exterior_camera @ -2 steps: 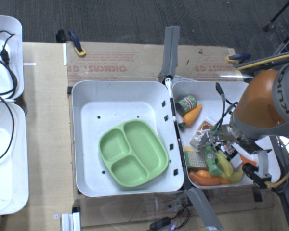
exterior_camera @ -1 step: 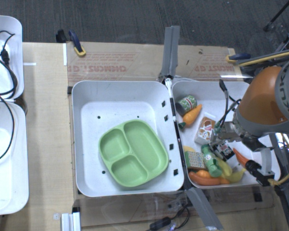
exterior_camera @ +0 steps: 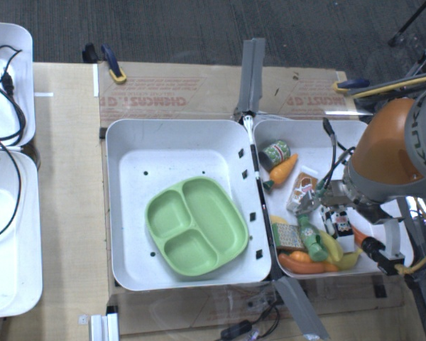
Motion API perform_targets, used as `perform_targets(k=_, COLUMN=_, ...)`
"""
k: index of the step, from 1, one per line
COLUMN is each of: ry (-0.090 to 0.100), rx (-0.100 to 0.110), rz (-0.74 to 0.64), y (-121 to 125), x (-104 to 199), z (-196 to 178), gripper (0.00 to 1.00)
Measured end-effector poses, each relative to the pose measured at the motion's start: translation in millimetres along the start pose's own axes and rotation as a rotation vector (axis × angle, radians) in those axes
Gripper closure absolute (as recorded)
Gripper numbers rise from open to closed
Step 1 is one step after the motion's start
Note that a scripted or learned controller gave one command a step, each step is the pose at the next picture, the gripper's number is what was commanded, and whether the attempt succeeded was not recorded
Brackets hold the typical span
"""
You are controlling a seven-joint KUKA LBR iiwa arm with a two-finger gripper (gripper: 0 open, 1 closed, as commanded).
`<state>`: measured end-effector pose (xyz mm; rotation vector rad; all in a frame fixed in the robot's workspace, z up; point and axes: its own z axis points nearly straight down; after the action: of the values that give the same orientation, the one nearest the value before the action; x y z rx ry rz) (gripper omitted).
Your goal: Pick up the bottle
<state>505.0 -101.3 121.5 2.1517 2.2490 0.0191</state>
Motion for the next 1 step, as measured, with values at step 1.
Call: perform_targets(k=1, ry=-0.003, rx=-0.017, rz=-0.019, y=-14.6, x=-5.6, z=15.3, gripper=0.0)
